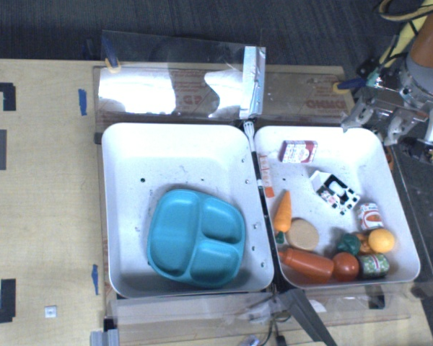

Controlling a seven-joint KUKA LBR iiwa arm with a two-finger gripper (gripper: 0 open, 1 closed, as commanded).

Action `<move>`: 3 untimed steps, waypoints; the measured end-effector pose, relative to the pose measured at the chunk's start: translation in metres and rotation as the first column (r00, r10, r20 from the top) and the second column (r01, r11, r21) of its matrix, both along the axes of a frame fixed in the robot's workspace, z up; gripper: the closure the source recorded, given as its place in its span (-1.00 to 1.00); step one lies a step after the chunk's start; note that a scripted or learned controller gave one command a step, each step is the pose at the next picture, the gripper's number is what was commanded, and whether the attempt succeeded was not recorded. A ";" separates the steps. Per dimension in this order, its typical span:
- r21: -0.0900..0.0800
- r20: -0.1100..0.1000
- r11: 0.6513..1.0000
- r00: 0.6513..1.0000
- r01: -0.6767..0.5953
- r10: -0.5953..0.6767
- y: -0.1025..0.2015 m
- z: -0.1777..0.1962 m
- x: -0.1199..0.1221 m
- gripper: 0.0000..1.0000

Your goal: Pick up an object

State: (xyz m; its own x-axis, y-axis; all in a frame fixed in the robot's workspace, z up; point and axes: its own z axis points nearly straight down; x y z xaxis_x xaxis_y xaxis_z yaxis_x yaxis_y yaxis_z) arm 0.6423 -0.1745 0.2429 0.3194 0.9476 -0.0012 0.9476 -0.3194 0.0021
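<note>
The right bin (400,193) holds several small items: a red and white carton (297,151), a white box with black marks (335,192), an orange carrot (282,211), a tan round biscuit (304,234), a red sausage (305,263), a red tomato (345,266), an orange ball (381,241) and a small red and white can (369,215). My gripper (377,123) hangs above the bin's far right corner, open, with nothing between its fingers. It is well clear of all the items.
A blue divided plate (196,237) lies in the left bin (130,164). A green item (348,244) and a green-labelled can (374,265) crowd the right bin's near corner. A clear plastic sheet (180,85) stands behind the left bin. Cables (404,6) hang at top right.
</note>
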 end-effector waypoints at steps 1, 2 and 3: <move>0.000 0.000 1.000 1.000 0.000 0.000 0.000 0.000 0.000 -1.00; 0.003 -0.010 0.998 0.998 0.069 -0.069 0.013 -0.098 -0.057 -1.00; 0.003 0.001 1.000 1.000 -0.028 0.028 0.016 -0.156 -0.062 -1.00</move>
State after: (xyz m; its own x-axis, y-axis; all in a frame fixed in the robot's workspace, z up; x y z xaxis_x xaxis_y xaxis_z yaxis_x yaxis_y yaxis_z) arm 0.5804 -0.1589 0.0865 0.2924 0.9563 0.0017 0.9563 -0.2924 0.0026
